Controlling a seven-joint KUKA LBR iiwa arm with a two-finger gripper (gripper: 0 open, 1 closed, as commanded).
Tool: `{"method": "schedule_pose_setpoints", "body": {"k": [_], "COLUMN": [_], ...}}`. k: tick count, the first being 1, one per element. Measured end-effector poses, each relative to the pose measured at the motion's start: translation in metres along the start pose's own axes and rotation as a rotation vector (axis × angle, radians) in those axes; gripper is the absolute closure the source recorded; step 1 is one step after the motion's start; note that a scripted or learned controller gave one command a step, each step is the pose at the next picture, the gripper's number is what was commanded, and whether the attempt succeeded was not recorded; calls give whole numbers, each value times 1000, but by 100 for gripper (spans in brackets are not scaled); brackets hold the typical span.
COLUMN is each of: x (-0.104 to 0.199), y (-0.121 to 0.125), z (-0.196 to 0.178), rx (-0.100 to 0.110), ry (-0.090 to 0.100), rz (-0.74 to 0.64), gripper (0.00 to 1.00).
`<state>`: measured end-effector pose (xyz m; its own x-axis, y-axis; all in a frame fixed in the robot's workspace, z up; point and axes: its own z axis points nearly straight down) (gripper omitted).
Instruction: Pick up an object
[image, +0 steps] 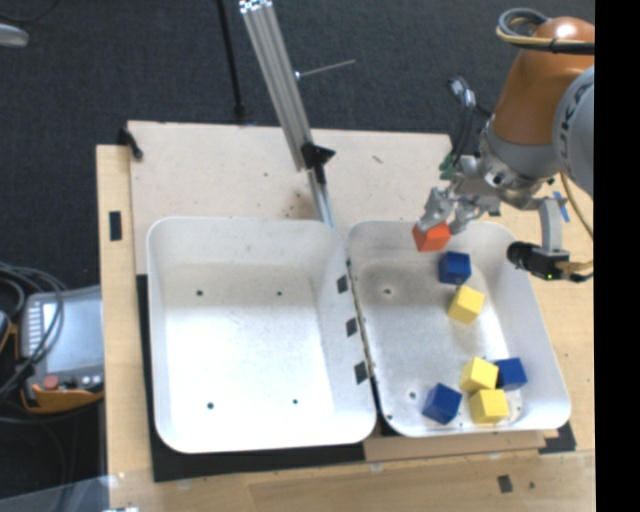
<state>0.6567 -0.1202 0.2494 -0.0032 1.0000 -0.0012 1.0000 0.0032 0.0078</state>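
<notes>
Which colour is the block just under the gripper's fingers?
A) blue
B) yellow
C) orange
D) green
C: the orange block sits right at the tips of the gripper, above the far rim of the right bin; the blue and yellow blocks lie lower in that bin.

The orange cube (432, 237) sits between the fingers of the gripper (437, 222), at about 12 o'clock of the right bin (535, 330), above its far rim. It is small, with one corner turned toward the camera, so it looks a little tilted. It hangs just beyond a blue cube (454, 267), at about 11 o'clock from it.
</notes>
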Motion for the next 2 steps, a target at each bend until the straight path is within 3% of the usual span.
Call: {"method": "schedule_pose_setpoints", "body": {"k": [1,2], "x": [-1,48], "y": [1,-3], "z": [-17,-23], "rx": [5,8], "ry": [1,2], "rz": [-1,-3], "gripper": [100,100]}}
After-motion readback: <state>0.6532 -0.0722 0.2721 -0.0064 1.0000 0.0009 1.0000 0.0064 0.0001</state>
